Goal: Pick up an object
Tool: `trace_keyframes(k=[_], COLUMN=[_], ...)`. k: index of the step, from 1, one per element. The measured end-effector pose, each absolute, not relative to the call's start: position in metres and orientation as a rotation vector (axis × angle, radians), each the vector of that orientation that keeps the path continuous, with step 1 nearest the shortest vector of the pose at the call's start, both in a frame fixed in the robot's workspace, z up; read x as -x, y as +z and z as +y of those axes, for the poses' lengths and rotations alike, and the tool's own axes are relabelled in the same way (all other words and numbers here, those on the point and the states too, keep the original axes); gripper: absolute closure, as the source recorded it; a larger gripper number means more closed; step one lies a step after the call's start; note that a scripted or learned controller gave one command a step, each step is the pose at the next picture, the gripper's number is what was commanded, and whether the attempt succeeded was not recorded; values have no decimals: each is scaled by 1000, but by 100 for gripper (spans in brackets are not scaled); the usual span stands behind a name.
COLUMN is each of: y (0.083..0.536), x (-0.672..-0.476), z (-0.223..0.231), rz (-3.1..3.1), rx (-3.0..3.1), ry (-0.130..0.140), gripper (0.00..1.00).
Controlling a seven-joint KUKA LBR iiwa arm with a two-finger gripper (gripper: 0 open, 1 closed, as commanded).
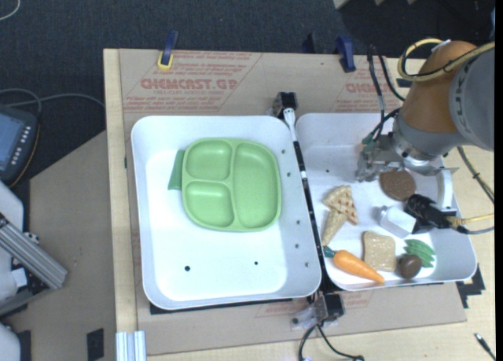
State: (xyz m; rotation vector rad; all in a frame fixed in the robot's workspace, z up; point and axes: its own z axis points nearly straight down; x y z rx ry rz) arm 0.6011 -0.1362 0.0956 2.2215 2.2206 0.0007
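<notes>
Two bins sit side by side; my fingers point(376, 164) hang over the right bin point(339, 133) near its far edge, their spread hidden from me, bare floor below.

Grey arm point(460, 108) reaching from right — tool point(376, 159) lowered, wrist bent

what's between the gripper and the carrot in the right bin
The gripper sits at the upper part of the right bin; the carrot lies near the bin's lower edge. The waffle cone lies roughly on the line between them, with the bread slice just right of it. Both lie flat, so a descent from above looks unobstructed.
</notes>
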Motion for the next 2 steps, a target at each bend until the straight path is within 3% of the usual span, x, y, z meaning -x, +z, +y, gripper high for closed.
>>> trace_keyframes(k=[2], y=[206], x=[-608], z=[-144], rz=[2216], rx=[-2216], ry=[5], gripper=[100])
